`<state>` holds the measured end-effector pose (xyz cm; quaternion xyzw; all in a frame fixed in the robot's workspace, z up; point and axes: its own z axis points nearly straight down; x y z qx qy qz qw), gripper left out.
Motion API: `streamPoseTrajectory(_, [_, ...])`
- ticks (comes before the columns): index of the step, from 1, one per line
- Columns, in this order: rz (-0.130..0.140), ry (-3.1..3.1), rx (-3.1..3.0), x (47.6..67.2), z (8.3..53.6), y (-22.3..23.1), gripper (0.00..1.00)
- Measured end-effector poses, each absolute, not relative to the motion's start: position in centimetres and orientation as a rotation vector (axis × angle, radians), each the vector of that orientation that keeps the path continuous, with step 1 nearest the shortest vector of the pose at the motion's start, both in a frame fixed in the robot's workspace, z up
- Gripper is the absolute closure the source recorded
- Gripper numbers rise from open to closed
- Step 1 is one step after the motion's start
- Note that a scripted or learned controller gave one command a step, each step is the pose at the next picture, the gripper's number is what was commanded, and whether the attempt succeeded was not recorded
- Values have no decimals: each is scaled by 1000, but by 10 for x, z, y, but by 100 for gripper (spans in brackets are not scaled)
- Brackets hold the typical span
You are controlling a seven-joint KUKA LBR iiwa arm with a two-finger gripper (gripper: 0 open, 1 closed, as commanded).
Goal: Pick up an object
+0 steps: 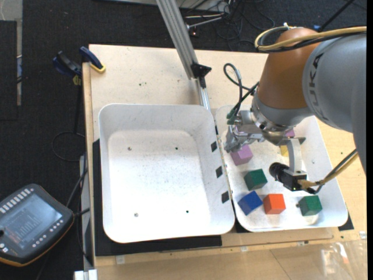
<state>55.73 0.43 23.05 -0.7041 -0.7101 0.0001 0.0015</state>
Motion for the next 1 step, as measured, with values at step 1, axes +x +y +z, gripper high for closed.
streamPoseTrajectory(1, [0,-2229,-2210,552,222,55,100])
